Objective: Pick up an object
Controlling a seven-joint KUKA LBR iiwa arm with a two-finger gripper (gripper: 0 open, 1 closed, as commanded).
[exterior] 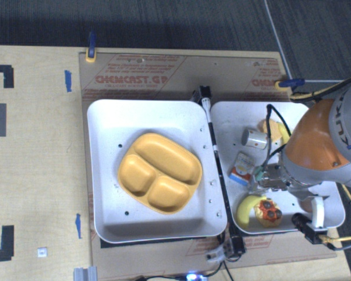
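yellow tray in left bin, clutter in right bin

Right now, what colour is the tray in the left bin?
Yellow-orange tray, in the camera view.

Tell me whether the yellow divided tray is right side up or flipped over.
Flipped over. The yellow tray lies in the left bin, its three compartments bulging upward as rounded humps rather than hollows.

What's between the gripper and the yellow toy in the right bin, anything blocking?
Nothing visible. The gripper sits just above the yellow toy in the right bin; the small carton and metal cup lie off to the side.
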